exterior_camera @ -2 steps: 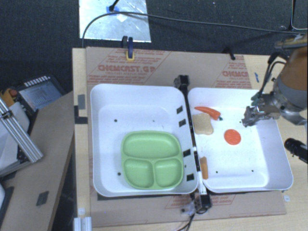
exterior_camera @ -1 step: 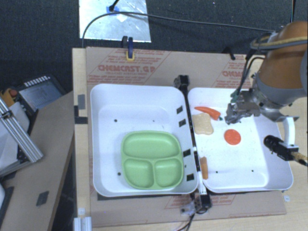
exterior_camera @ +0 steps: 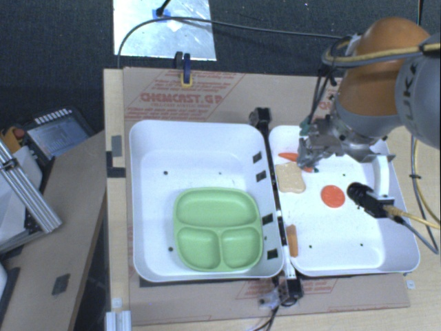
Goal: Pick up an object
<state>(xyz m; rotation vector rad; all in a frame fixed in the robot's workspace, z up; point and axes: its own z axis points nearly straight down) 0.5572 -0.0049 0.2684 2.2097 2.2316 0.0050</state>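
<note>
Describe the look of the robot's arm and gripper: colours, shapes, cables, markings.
The arm is bulky and rounded, a grey shell with a broad orange band above the wrist. Yellow and dark cables loop across the top of the orange part, and thin dark cables hang down beside it. Part of dark lettering shows on the grey shell. The gripper is a compact cluster of grey metal and dark parts, smaller than the arm.

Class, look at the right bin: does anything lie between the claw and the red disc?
Nothing visible does. The claw hangs over the bin's upper left, and bare white floor lies between it and the red disc; the tan slice sits off to the left.
</note>
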